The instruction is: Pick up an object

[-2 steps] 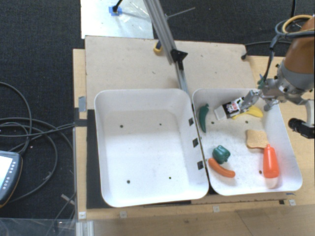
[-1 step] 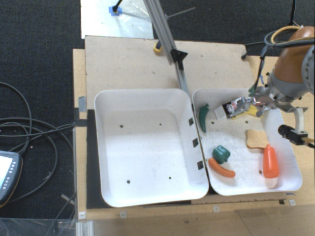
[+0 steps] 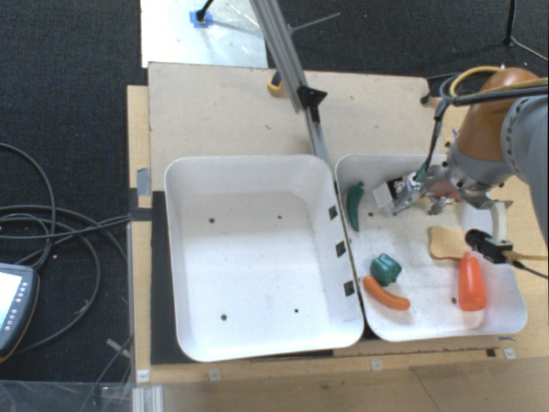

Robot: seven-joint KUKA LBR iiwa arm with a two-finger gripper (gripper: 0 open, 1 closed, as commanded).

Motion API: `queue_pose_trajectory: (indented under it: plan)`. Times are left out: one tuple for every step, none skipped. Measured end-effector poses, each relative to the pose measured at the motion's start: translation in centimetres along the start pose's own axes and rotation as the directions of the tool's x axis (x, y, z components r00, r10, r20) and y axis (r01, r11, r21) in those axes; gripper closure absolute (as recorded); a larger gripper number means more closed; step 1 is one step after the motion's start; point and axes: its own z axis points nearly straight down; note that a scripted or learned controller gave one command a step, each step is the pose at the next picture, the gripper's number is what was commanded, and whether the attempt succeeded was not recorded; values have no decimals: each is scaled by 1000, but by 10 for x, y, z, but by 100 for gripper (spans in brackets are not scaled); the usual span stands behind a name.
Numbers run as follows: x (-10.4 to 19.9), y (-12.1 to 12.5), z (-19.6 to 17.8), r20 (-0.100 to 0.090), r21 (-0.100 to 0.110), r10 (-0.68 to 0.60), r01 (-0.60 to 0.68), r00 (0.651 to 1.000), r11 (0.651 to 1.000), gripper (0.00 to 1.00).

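Reaching in from the right, the grey arm [image 3: 515, 136] with its orange band hangs over the back part of the right bin [image 3: 506, 316]; its gripper [image 3: 403, 197] sits low above the bin floor near the back wall, pointing toward the divider between the two bins; whether its tips are spread or pressed together cannot be told from this slanted view, and nothing can be seen between them. Several objects lie in the right bin; a green pepper-shaped piece [image 3: 354, 202] rests against the left wall, just beside the gripper and apart from it; a small teal block [image 3: 386, 269] lies nearer the front, touching or nearly touching an orange carrot-like piece [image 3: 388, 296] that lies at a slant just below it; a tan, flat slice [image 3: 446, 242] lies right of centre, under the arm's wrist hardware; an orange-red bottle-shaped object [image 3: 471, 283] lies near the right wall, just in front of the slice; a black part of the wrist assembly overlaps the spot between those two. The left bin [image 3: 184, 187] stands alongside, touching the right one along the divider; both rest on the pale bench [image 3: 223, 110]; black cables [image 3: 51, 230] trail over the dark floor at the left.
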Motion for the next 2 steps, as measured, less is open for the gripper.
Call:
queue_pose_trajectory:
  plan:
    - [-1,2,-15,2,-8,-3,3,1000,1000,100]
    - [-6,5,-80,4,-12,2,-1,1000,1000,100]
